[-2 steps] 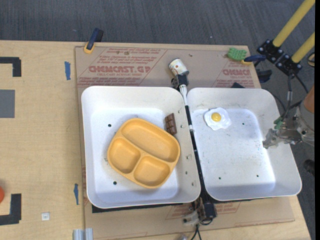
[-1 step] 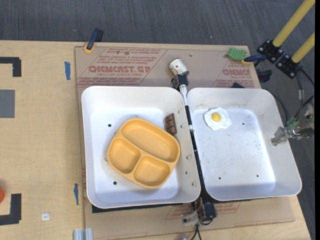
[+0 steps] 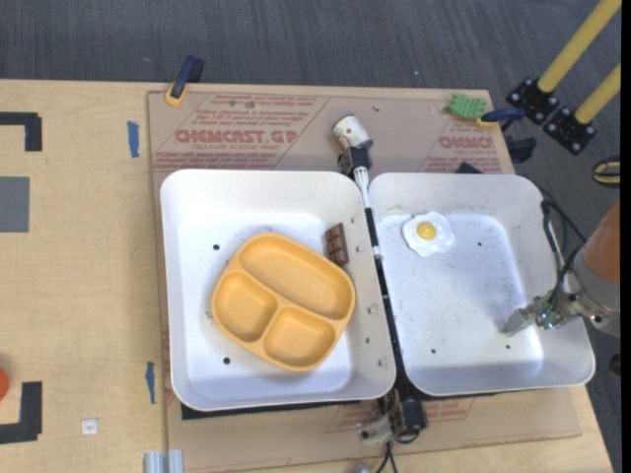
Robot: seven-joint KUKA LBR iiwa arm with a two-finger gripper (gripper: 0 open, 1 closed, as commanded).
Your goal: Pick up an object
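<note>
jaws (image 3: 521, 321): low in right bin (image 3: 463, 363), grip state can't tell
egg (image 3: 427, 233): well away, far corner
tray (image 3: 284, 301): next bin
risk: closing on nothing, egg too flat

Two bins sit side by side on the bench, touching along their inner rims. The left bin (image 3: 187, 264) holds a tray (image 3: 283, 300), lying tilted toward its near right part. A bar (image 3: 336, 245) lies just beyond the tray's far right edge, close to the bin's right wall. The right bin (image 3: 473, 363) holds an egg (image 3: 427, 234) in its far left corner. The gripper (image 3: 537, 316) is over that bin's near right part, well apart from the egg, with the arm (image 3: 603, 264) entering from the right. A clamp (image 3: 351, 141) stands beyond the bins, at the far end of their shared rims.
</note>
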